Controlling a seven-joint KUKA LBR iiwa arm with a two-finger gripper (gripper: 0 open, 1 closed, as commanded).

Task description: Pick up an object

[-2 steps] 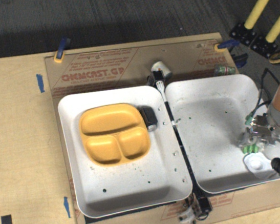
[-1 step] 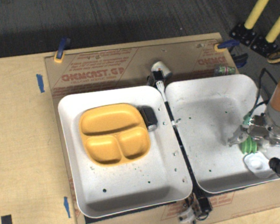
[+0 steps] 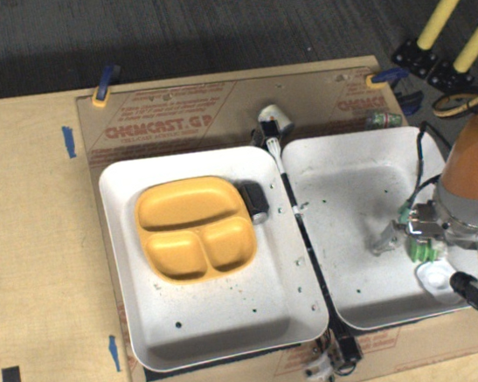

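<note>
So from the overhead camera: the yellow divided tray (image 3: 196, 227) sits in the left bin (image 3: 144, 331), up toward the far-left part, upside down by the look of it, with its long side running roughly left-right across the bin. There's a small dark object (image 3: 254, 201) tucked right against the tray's right edge, touching it or nearly so; I can't make out what it is.

The gripper (image 3: 397, 232) is over in the right bin (image 3: 342, 171), low near that bin's right side, coming off the arm (image 3: 475, 174) that reaches in from the right. So anything worth grabbing lies well apart from it, off to the left, past the divider (image 3: 302, 230) between the bins. My guess is the next move has to cross that wall first.

Whether the hand is spread or pinched, I honestly can't tell: the wrist clutter, green bits and cables hide it. Nothing visibly sits between its tips. The arm's upper part is cut off at the frame edge.
</note>
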